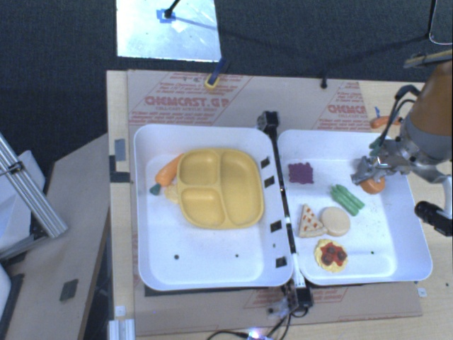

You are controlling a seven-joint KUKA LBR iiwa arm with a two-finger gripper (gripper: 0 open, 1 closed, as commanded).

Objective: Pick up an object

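In the left bin (152,261) we see a carrot (168,169) touching a yellow divided plate (218,188). The right bin (403,261) holds a purple piece (301,173), a pizza slice (308,220), a round biscuit (335,222) and a green bean (347,199). At its far right the gripper (369,172) hangs over an orange piece (372,185); we cannot tell its grip.

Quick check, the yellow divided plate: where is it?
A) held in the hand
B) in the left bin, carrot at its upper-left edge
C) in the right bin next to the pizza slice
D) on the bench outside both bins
B: the yellow divided plate sits in the left bin, with the carrot against its upper-left edge; the pizza slice lies in the right bin.
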